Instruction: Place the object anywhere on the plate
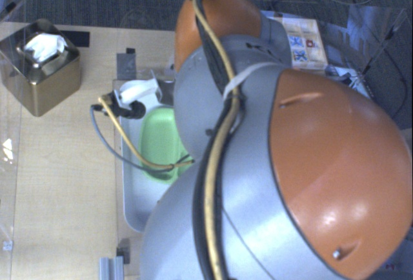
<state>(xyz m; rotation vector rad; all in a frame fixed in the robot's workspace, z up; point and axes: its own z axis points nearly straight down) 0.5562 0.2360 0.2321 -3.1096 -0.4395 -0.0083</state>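
A light green plate [160, 142] lies in the white bin [131, 204], its right part hidden behind the arm. The grey and orange arm [277, 143] covers most of the bench and bins. A white part of the wrist [137, 91] with a black fitting sticks out just above the plate's far edge, with a yellow and grey cable [122, 143] looping from it across the plate. The object to be placed is hidden from me.
A brass-coloured box [40, 72] holding white tissue stands at the far left on the wooden bench. A small grey bracket [126, 64] sits beyond the bin. Papers and cables lie on the dark floor at the upper right.
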